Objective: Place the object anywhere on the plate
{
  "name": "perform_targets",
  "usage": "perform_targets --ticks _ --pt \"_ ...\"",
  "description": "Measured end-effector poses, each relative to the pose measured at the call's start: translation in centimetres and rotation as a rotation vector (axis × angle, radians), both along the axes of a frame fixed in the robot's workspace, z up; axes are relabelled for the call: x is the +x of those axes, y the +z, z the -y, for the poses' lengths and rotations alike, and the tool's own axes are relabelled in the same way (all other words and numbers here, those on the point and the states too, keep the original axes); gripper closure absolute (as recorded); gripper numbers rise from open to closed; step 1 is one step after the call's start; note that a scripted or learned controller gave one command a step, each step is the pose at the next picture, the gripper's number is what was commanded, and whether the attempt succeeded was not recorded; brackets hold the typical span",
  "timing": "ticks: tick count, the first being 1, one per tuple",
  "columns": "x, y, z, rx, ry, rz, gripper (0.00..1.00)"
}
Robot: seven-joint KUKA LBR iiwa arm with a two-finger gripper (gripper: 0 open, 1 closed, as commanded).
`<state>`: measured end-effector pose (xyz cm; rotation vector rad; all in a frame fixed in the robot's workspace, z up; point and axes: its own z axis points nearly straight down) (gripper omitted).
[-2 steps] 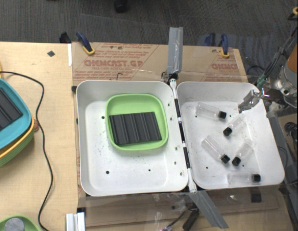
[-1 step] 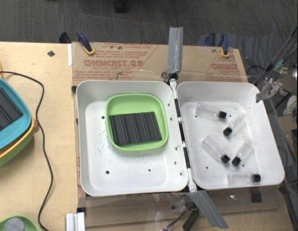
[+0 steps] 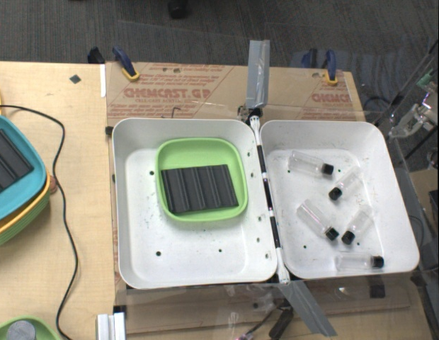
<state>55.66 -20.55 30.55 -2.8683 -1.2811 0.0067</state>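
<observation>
Clear plastic vials with black caps (image 3: 317, 220) lie loose in the right white bin (image 3: 389, 190), five by my count, long axes pointing every which way; the nearest the plate lies slantwise at the top left of the cluster; the one green square plate with a dark ribbed mat (image 3: 202, 183) sits in the left white bin (image 3: 134, 246), across the shared rim; I reach in from the vials' side; my gripper's opening and load I cannot tell.
</observation>
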Motion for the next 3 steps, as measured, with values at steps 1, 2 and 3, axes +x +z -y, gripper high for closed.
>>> perform_targets --ticks 1,2,3 --pt "0.5 -4.0 -0.1 0.001 -0.068 -0.003 0.0" --pt "-0.1 -3.8 -0.5 -0.001 -0.354 -0.002 0.0" --pt "2.9 -1.6 1.6 -0.002 -0.635 -0.001 0.0"
